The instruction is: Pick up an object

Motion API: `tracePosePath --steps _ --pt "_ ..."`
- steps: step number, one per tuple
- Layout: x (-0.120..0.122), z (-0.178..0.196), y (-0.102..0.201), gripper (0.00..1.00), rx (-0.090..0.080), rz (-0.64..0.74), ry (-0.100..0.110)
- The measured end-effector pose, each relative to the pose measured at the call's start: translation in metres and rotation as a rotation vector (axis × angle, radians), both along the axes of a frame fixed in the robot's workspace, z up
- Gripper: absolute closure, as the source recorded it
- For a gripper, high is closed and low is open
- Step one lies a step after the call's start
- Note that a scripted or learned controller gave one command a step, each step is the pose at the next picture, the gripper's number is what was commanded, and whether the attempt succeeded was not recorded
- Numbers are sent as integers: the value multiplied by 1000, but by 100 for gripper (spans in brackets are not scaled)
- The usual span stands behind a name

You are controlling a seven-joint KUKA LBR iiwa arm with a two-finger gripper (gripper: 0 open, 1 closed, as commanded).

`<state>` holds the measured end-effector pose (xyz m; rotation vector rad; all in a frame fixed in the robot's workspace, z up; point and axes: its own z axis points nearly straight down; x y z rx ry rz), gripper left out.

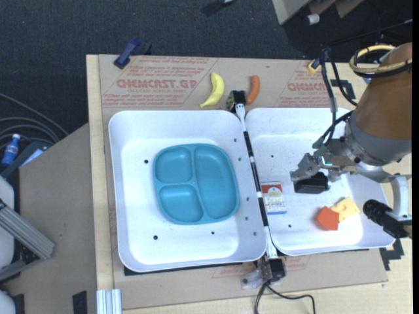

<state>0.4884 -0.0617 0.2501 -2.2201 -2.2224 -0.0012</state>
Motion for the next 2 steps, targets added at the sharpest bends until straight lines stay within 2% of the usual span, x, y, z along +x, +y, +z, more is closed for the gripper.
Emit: tracePosePath --steps 1,2 --pt "41 4 34 100 0 0 -1" --pt "106 6 -3 100 -1 -1 0"
